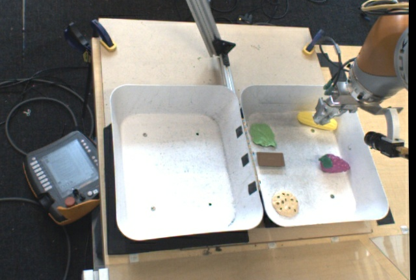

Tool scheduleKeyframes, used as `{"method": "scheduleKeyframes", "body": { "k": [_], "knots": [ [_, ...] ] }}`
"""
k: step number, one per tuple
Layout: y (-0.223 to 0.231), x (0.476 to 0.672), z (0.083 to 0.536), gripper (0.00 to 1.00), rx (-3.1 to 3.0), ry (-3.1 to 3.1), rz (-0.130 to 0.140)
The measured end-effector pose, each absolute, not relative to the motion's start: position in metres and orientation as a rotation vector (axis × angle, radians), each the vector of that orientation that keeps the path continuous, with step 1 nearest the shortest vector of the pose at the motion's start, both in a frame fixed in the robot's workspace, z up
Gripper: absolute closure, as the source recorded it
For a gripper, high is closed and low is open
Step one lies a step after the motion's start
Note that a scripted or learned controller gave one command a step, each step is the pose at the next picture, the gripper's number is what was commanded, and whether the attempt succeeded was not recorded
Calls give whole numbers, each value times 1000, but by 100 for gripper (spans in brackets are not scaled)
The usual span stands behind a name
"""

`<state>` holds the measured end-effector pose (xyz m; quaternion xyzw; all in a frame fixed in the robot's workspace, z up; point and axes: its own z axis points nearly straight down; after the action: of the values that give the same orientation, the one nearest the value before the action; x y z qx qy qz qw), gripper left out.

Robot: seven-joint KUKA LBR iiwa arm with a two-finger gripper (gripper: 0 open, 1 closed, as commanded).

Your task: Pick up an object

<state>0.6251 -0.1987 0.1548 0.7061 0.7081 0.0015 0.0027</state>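
The banana (316, 120), a yellow toy, lies in the right bin (364, 207) near its far right corner. The gripper (323, 115) sits directly over the banana's middle, fingertips at or touching it; whether they are spread or pressed together cannot be told from this angle.

Step in hand, as judged: the grasp itself, at the bottom of the approach. The next move calls for a firm closure on the banana, then a straight lift clear of the bin wall.

Nearby in the same bin: a green leaf (263, 135), a brown block (270, 160), purple grapes (334, 164), a cookie (285, 203). The left bin (130, 100) stands alongside.

No legible writing or brand on any item.
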Motion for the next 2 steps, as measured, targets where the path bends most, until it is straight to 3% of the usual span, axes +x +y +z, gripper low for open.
{"method": "scheduleKeyframes", "body": {
  "k": [1,2],
  "knots": [
    [-204,628,218,100,2213,2218,6],
    [-204,629,224,100,2216,2223,2]
  ]
}}
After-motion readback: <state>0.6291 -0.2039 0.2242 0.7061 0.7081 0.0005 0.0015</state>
